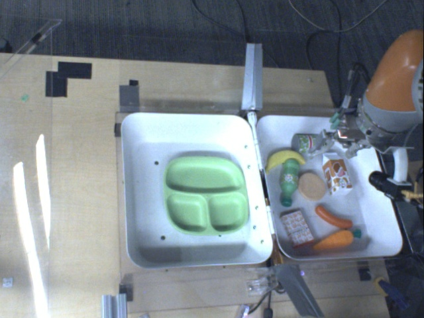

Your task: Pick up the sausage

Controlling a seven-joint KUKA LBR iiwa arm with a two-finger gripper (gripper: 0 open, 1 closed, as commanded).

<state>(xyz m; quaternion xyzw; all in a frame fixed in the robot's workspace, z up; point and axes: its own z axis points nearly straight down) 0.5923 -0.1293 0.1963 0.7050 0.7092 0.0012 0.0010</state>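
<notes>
The sausage (333,216) is a short red-orange link lying at a slant in the right bin (391,244), towards its front. Just in front of it lies a carrot (334,241). My gripper (343,138) hangs over the back of the right bin, between a small can (305,142) and a white carton (336,175). It is well behind the sausage and apart from it. The view from above does not show anything held in it.
The right bin also holds a banana (285,158), a green bottle (289,181), a round tan biscuit (312,186) and a dark patterned packet (297,226). A green divided tray (204,192) sits in the left bin (139,177). A metal divider post (252,78) stands behind the bins.
</notes>
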